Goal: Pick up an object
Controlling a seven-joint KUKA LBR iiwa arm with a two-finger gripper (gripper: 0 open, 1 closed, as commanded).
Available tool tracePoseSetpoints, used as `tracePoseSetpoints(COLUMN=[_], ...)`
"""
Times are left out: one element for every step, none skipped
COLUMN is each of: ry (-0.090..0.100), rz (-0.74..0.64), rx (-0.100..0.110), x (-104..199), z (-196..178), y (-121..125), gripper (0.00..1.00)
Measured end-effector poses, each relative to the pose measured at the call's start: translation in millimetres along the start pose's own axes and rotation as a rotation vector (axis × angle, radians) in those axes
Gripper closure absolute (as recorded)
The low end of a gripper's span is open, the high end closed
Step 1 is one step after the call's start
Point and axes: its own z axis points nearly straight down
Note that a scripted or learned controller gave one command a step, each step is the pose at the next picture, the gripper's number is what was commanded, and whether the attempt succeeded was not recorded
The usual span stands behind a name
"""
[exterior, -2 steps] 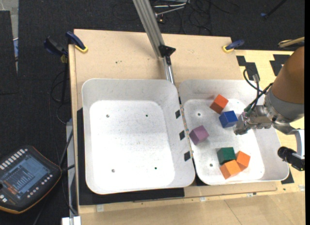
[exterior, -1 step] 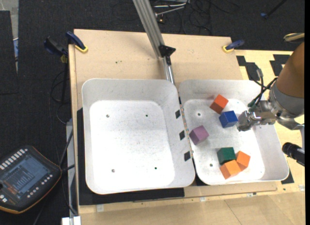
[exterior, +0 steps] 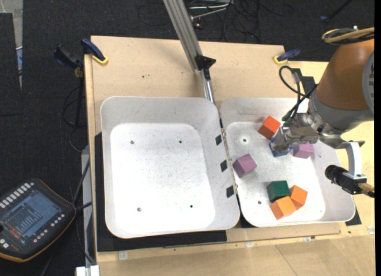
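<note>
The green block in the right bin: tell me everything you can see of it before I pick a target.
The green block is a small dark green cube, matte, looking like foam or painted wood. It sits flat on the floor of the right bin, toward its near edge, turned a little askew to the walls. Two orange blocks press against its near right side, apparently touching it. Its top and left faces are open. The gripper is farther back in the bin, well apart from it.

From my remote seat, no text reads: the handheld control pendant [exterior: 27, 218] at lower left shows a lit screen, its characters too small to make out.
</note>
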Motion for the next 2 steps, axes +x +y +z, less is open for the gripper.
tracePoseSetpoints(ry=[0.000,0.000], rz=[0.000,0.000], rx=[0.001,0.001], x=[53,97], z=[-10,-2], y=[16,38], gripper=[1.00,1.00])
